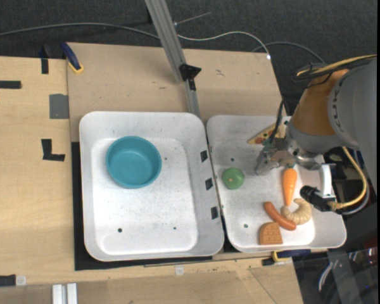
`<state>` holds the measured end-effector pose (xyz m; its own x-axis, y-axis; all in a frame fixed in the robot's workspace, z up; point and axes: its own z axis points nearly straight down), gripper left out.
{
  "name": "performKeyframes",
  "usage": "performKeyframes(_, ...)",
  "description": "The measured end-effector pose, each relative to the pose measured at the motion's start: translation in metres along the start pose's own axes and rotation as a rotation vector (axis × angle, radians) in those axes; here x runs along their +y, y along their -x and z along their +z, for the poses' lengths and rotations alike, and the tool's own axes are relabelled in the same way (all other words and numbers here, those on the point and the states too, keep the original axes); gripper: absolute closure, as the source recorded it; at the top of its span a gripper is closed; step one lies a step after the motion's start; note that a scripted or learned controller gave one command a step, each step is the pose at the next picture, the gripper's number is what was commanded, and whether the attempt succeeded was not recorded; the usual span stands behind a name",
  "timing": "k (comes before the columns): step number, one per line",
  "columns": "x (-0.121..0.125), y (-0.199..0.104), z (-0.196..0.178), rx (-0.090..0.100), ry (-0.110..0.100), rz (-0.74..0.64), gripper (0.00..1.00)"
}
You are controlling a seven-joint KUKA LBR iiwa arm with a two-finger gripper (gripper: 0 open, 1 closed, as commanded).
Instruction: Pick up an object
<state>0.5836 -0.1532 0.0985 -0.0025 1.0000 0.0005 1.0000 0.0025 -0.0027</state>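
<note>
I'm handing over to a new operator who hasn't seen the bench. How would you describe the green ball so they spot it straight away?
Start at the right-hand white bin, the one the arm reaches into. The green ball lies near that bin's left wall, about halfway down, just left of the claw. It is the only green, round item there; the carrot, sausage and the other toy foods are orange, red or tan and cluster lower right.

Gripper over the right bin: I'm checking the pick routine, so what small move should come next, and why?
Probably a short shift toward the green ball, then down. The gripper sits above bare bin floor in the right bin, just right of the ball, and nothing shows between its fingers. The carrot is an equally near alternative.
</note>
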Motion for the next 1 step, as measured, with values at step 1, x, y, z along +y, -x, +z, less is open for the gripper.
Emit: performKeyframes(1, 0.0093, -0.0066, -0.0513, -0.001, 0.006, 0.0, 1.0)
